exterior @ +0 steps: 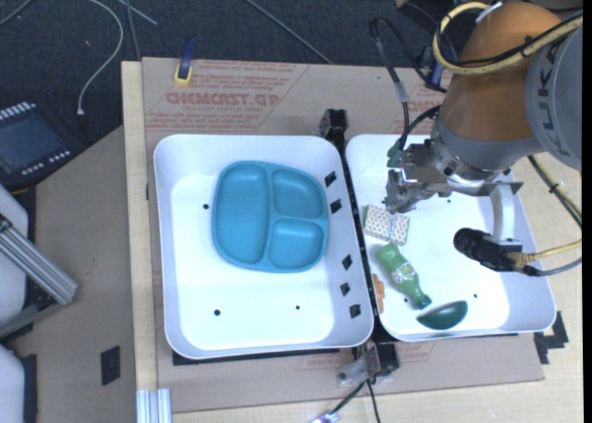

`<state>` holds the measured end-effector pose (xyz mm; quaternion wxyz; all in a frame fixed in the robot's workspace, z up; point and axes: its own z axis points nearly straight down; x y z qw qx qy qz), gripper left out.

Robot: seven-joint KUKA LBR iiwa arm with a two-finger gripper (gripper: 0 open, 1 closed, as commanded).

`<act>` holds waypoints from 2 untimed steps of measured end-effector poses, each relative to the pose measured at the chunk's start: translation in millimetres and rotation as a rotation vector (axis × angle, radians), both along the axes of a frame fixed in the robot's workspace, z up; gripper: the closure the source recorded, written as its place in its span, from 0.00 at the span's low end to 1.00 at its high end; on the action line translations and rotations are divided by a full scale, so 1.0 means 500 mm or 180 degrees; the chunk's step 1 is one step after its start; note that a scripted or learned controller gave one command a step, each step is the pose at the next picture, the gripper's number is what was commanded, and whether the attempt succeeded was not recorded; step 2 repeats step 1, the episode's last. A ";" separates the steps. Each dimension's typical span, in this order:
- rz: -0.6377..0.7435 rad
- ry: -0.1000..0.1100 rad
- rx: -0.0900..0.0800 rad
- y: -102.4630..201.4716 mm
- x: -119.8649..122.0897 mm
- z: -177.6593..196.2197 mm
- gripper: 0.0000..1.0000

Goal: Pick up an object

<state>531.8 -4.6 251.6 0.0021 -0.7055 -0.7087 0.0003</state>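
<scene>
The gripper (400,197) hangs low in the right bin (527,305), just above a small checkered packet (387,223); I cannot tell its state from here. It looks like the approach step, nothing is lifted. Next it must descend squarely onto the packet. Near lie a green bottle (404,275) and a dark green bowl (442,316). The left bin (185,319) holds a blue divided plate (270,216). The arm's bulk hides the back of the right bin.
</scene>
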 end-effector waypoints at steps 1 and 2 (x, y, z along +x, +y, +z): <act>0.0002 -0.0003 -0.0001 0.094 -0.007 0.000 1.00; 0.0002 -0.0003 -0.0001 0.094 -0.007 0.000 1.00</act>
